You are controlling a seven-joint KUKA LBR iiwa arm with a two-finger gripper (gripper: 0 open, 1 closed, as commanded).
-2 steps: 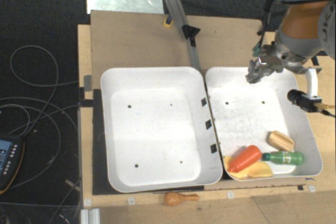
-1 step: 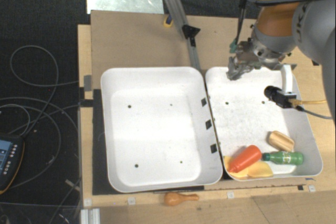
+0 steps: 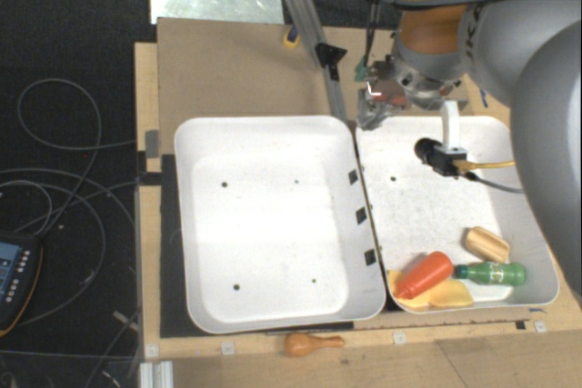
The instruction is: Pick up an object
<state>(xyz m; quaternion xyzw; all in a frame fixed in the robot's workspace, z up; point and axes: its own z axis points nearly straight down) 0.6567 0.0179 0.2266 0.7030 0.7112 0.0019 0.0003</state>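
Several objects lie in the near corner of the right bin (image 3: 400, 195): an orange carrot-shaped toy (image 3: 424, 273), a green bottle (image 3: 492, 273), a tan bread roll (image 3: 486, 243) and a yellow piece (image 3: 446, 295) under the carrot. My gripper (image 3: 375, 112) hangs below the orange wrist band, over the far left corner of the right bin, close to the wall between the two bins. It is well away from the objects. Nothing shows under it.
The left bin (image 3: 195, 195) sits beside the right one. A small brown pear-shaped object (image 3: 314, 343) lies on the bench in front of the bins. A black fitting with a yellow cable (image 3: 438, 155) hangs over the right bin. A slanted metal pole (image 3: 300, 4) stands behind.
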